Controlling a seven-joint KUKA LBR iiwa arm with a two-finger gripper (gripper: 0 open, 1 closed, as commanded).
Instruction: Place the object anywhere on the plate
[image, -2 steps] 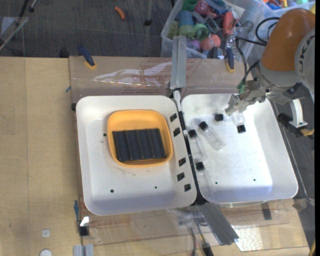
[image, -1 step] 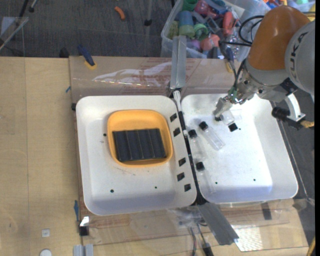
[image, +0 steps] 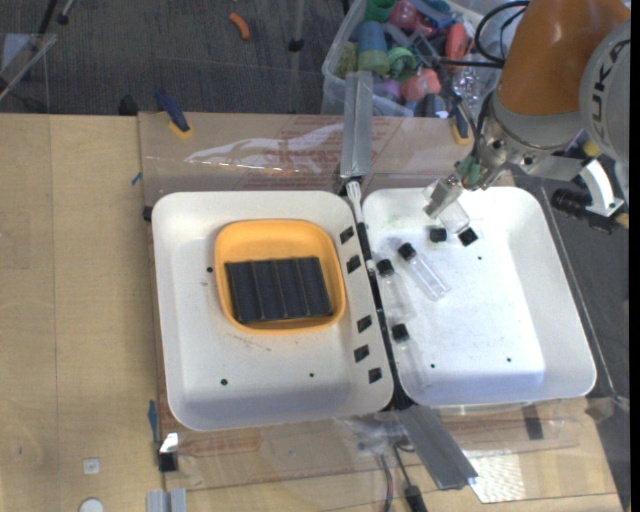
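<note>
The one thing that plainly reads as the task's object, a dark grey ribbed rectangular slab (image: 278, 290), lies flat inside the orange-yellow shallow plate (image: 230, 245). The plate sits in the middle of the left white bin (image: 180, 390), toward the table's (image: 70, 250) left half. The slab's long axis runs across the plate from left to right, and every side of it stays inside the plate's rim. The gripper (image: 452, 200) hangs below the grey arm with the orange band (image: 545, 55), over the far left corner of the right white bin (image: 560, 370) and just beyond the divider between the bins (image: 358, 250). Whether it is apart or together cannot be told at this slant, and nothing can be made out in its hold. So the plate and slab lie to the gripper's left and nearer the table's front edge, across the divider and well apart from it. Just in front of the gripper, on the right bin's floor, lies a pale, clear, tube-like piece (image: 432, 278) among a few small black bits (image: 405, 250); what it is stays unclear. If the slab is the object, the placing looks done; if the clear piece is meant, any carry would have to go leftward over the divider.
</note>
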